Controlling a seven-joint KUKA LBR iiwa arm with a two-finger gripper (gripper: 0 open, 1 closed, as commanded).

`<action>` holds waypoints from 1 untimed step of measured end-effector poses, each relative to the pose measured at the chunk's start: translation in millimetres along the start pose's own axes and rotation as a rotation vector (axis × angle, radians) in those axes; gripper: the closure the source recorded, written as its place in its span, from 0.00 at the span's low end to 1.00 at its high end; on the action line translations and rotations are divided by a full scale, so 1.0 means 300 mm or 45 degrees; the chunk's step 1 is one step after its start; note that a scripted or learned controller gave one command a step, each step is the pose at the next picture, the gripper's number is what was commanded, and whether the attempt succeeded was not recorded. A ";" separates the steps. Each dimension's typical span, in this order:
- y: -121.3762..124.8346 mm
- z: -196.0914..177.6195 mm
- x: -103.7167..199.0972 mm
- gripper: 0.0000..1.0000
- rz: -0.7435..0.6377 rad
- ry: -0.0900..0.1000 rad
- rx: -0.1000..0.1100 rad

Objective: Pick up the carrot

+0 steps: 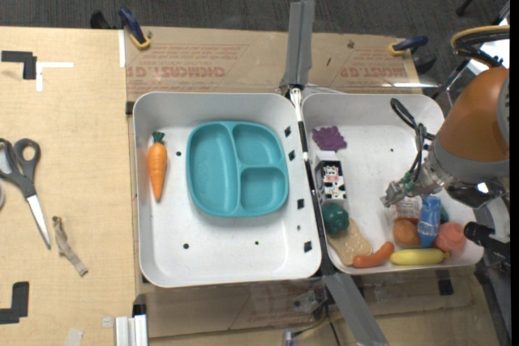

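The carrot [156, 166], orange with a green top, lies upright along the left wall of the left bin [162, 255]. It is beside the teal divided plate [238, 168]. My gripper [403, 194] hangs low in the right bin [369, 113], far to the right of the carrot, just above a cluster of toy foods. The wrist and the orange band [478, 121] cover much of it. Nothing is visibly held.
In the right bin lie a purple piece [328, 138], a cow-patterned box [330, 180], a green ball [334, 216], a red sausage [373, 257], a banana [418, 257], an orange [405, 232] and a blue bottle [429, 221]. Scissors [24, 174] rest on the bench at left.
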State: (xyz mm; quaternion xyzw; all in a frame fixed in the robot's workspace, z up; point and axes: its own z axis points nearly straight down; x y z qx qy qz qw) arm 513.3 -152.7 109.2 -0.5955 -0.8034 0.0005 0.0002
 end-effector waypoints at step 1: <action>-0.122 0.012 -0.196 1.00 -0.345 -0.004 -0.007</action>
